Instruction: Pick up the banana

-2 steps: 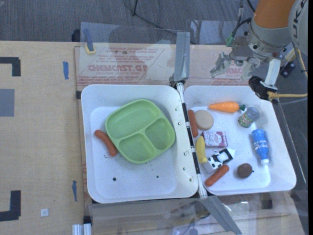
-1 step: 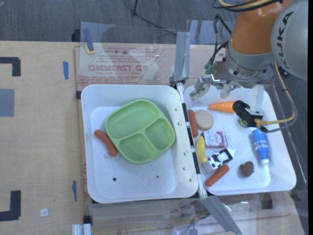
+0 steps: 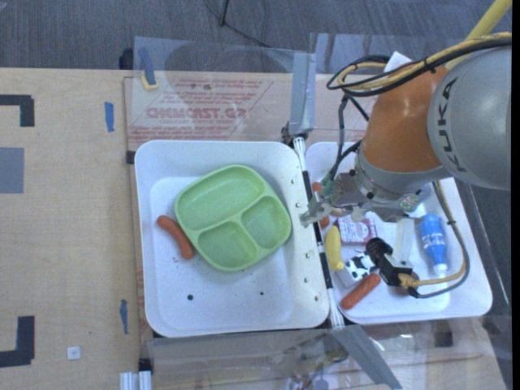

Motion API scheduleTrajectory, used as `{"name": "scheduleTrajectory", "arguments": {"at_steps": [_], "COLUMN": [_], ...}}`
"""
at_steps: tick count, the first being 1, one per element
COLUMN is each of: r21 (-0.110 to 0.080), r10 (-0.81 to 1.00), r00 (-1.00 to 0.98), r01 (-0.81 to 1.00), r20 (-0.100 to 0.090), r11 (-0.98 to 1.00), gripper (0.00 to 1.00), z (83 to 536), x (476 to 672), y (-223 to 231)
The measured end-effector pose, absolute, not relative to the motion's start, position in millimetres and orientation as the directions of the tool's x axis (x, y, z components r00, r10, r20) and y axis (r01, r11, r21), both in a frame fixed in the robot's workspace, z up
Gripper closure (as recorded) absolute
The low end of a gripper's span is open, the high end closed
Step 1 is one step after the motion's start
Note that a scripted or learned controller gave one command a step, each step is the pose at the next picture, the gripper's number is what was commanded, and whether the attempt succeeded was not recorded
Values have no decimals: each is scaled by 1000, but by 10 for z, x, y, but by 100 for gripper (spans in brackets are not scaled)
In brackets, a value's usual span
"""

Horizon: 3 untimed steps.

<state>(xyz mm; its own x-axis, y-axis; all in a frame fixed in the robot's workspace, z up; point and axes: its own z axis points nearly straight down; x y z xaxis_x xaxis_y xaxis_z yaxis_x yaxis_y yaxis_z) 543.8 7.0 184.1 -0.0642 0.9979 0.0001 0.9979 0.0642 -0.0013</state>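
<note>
Starting from the left: the left shallow white plastic bin (image 3: 162,299) has an orange-red sausage-shaped toy (image 3: 176,236) lying just beside a light green plastic plate with 3 compartments (image 3: 233,217), at the plate's left edge. Nothing sits in the plate's sections.

Moving over the divider into the right shallow white bin (image 3: 471,291): my grey 2-finger claw (image 3: 317,210) hangs right at that bin's left wall, hard to make out under my wrist, so I honestly can't tell how it's set.

The small yellow banana (image 3: 332,249) lies just below my claw, along the left wall, running top to bottom. A second orange-red sausage (image 3: 360,291) sits below it, and a blue and white tube (image 3: 432,243) lies further right.
</note>
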Motion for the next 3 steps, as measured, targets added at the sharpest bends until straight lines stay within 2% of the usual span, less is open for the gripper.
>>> {"name": "scheduleTrajectory", "arguments": {"at_steps": [1, 2, 3], "r21": [-2, -2, -1], "r10": [996, 996, 997], "r00": [-84, -84, -81], "r01": [996, 996, 997], "r20": [1, 0, 0], "r11": [84, 84, 81], "gripper": [0, 0, 100], "z": [1839, 1840, 1934], "x": [4861, 4861, 4867], "y": [-113, -114, -121]}}
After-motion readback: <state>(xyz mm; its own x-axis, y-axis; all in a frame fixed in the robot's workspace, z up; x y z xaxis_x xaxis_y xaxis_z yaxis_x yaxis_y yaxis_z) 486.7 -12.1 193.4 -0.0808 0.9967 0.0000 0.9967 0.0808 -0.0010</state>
